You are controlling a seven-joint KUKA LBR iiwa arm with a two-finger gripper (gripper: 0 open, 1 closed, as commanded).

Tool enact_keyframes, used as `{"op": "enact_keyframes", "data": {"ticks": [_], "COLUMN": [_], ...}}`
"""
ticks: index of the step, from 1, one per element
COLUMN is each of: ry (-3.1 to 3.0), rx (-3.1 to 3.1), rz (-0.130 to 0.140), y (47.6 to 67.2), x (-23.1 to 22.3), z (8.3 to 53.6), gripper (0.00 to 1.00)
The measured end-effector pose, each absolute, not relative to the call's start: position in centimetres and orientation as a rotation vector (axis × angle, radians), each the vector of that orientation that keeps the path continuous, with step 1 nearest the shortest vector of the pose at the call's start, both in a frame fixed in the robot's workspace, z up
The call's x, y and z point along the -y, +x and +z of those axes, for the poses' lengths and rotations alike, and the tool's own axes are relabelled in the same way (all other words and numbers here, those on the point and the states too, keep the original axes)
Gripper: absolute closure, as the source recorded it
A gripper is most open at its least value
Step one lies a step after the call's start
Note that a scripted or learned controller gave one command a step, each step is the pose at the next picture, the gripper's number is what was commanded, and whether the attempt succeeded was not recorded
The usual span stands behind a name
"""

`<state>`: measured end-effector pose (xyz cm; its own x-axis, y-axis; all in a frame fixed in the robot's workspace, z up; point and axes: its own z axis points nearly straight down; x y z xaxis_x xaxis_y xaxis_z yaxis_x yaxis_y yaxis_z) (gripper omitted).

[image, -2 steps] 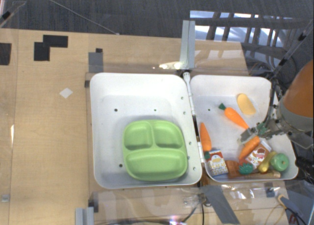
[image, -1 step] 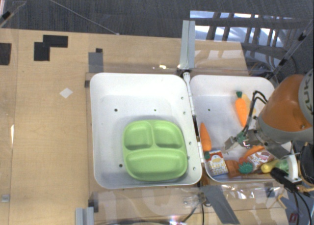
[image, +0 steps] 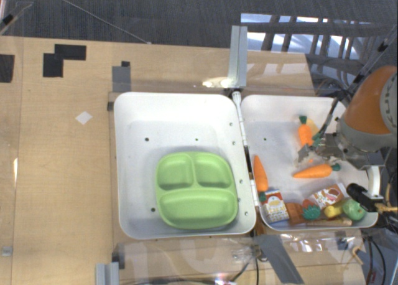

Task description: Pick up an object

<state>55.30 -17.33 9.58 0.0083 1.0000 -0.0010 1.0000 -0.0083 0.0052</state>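
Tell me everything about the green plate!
The green plate is a light green tray with rounded corners that looks like smooth plastic. It has three sunken sections: two small ones at the far side and one long one at the near side. It lies flat, right side up, in the left white bin, toward its near side. Only the bin's floor touches it.

On the bench [image: 62, 184], two bins sit side by side. The left bin [image: 134, 116] holds a divided plate [image: 196, 189]. The right bin [image: 273, 112] holds toy carrots [image: 313, 171] and, along its near edge, small food packets [image: 275, 207].
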Motion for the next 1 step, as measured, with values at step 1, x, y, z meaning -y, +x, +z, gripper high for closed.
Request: {"op": "enact_keyframes", "data": {"ticks": [1], "ry": [2.257], "rx": [-2.171], "rz": [0.010], "y": [62.49], "x": [18.70], "z": [8.91], "gripper": [0.00]}}
